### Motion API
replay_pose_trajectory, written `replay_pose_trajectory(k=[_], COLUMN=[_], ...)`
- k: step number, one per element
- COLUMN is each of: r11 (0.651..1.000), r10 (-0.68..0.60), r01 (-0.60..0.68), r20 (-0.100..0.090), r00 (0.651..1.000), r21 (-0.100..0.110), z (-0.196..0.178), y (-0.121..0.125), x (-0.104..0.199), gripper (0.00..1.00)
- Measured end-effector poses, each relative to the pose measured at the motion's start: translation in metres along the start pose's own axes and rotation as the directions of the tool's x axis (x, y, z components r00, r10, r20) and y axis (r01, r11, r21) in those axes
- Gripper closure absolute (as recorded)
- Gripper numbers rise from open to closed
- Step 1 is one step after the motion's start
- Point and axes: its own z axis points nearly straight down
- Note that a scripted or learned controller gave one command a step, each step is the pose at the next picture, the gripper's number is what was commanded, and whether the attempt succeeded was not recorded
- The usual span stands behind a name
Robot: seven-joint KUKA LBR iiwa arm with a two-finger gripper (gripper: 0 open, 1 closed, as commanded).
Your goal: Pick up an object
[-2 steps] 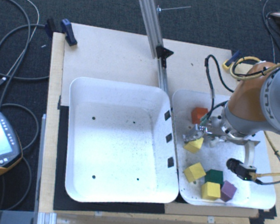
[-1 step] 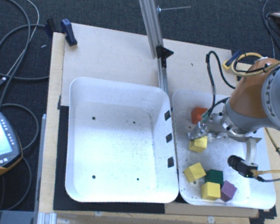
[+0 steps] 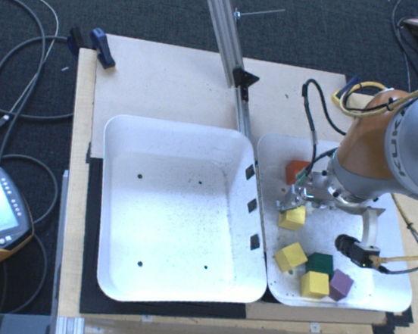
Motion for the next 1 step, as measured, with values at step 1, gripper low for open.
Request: replay_pose_trajectory(k=[1], r11=[1.0], r10=[-0.005], r01=[0.005], r20=[-0.001], r00=[1.0], r21=[-0.009], z=[-0.098], y=[-0.0675], x=[0.1213], gripper=[1.0])
